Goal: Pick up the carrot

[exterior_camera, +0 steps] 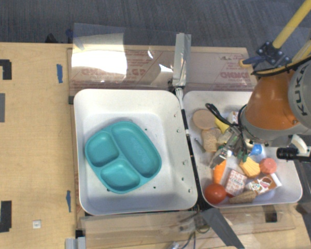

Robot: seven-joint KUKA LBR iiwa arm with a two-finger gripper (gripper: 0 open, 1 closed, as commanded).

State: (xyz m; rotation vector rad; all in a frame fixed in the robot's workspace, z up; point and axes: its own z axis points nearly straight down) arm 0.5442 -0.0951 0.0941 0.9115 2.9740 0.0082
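The carrot (219, 171) is seen in the right bin (295, 191), just above a tomato (215, 193) and beside a red-and-white packet (235, 182). The gripper (229, 150) is positioned directly over the carrot's upper end; its opening cannot be told. A teal divided plate (123, 156) is lying in the left bin (93, 105).

Both white bins (127, 100) look like smooth, slightly glossy plastic. The teal divided plate (123, 156) is matt plastic. The tabletop (28, 139) shows pale, matt wood grain. The arm's orange band (267, 105) is smooth with a soft sheen. The tomato (215, 193) shines; the carrot (219, 171) looks like dull plastic.
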